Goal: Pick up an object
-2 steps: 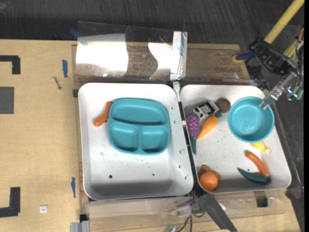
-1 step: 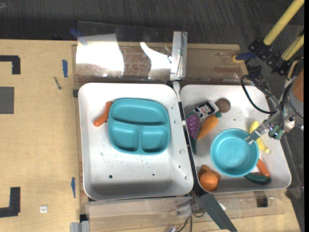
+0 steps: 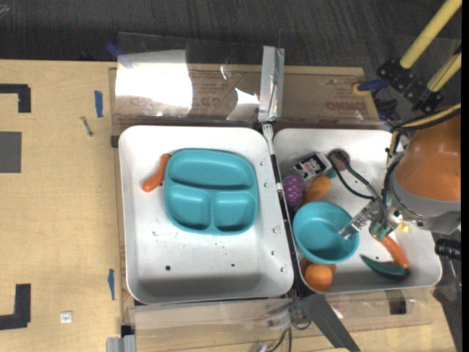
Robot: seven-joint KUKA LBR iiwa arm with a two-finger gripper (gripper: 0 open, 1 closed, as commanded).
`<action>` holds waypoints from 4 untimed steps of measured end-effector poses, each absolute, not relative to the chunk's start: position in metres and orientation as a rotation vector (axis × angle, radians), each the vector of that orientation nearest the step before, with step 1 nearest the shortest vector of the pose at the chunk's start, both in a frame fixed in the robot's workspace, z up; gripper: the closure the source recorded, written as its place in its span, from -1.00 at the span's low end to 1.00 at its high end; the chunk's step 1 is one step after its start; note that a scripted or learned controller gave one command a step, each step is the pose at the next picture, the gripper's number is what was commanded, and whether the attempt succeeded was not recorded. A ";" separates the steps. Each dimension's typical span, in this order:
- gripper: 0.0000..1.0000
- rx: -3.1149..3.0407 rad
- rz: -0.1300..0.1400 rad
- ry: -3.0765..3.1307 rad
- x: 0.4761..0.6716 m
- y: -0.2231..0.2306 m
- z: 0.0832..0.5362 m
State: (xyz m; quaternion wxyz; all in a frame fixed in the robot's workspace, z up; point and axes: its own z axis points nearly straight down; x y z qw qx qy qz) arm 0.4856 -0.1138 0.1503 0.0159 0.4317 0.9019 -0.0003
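A teal bowl (image 3: pixel 325 232) sits at the left end of the right bin (image 3: pixel 418 266), the gripper (image 3: pixel 357 224) poised over its right rim; how wide the claw stands cannot be told from here, and nothing visibly sits in its grasp. Crowding the bowl are purple grapes (image 3: pixel 293 189), an orange (image 3: pixel 317 276), a carrot (image 3: pixel 396 251) and a dark-teal spoon (image 3: pixel 385 268). The left bin (image 3: pixel 212 270) carries a teal divided plate (image 3: pixel 212 189) with an orange piece (image 3: pixel 153 174) against its left edge, its front half bare. Both rest on a pale wooden bench (image 3: pixel 51 218).
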 end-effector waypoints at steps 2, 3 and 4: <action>-1.00 1.100 0.011 2.878 0.496 -0.126 0.102; -1.00 0.449 -0.007 3.083 0.487 -0.202 0.135; -1.00 0.203 -0.004 3.094 0.494 -0.220 0.099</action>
